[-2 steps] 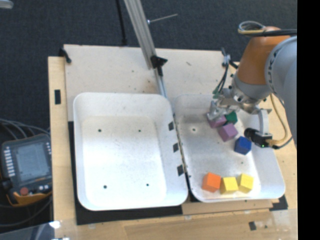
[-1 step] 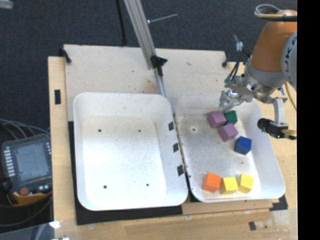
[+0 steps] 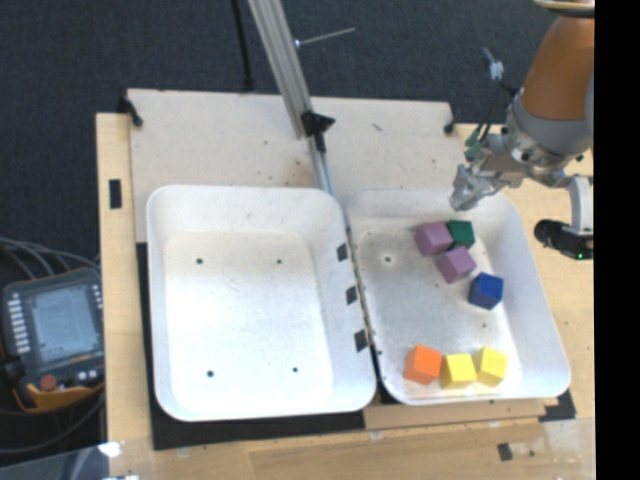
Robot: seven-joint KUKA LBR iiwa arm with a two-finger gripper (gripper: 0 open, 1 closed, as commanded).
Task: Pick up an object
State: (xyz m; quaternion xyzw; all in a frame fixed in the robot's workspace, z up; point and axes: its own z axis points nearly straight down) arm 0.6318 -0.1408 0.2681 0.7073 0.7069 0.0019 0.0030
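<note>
At the far left a grey control pad (image 3: pixel 55 330) sits off the bench beside a bundle of cables. Next comes the left bin (image 3: pixel 160 218), white and shallow. A metal rail (image 3: pixel 285 63) slants down to the seam where the two bins meet. In the right bin (image 3: pixel 535 298) the blocks lie in two groups. Toward the back are two purple blocks (image 3: pixel 434 237) (image 3: pixel 456 263), one touching the other, with a green block (image 3: pixel 461 232) tucked against the upper one and a blue block (image 3: pixel 486 290) just beside the lower one. Along the front wall an orange block (image 3: pixel 423 364) and two yellow blocks (image 3: pixel 459 369) (image 3: pixel 492 364) sit in a row, touching. My claw (image 3: pixel 467 196) hangs over the back edge of that bin, just behind the green block, with nothing in it; how far it is open I cannot tell. My arm (image 3: pixel 557 68) comes in from the right.
</note>
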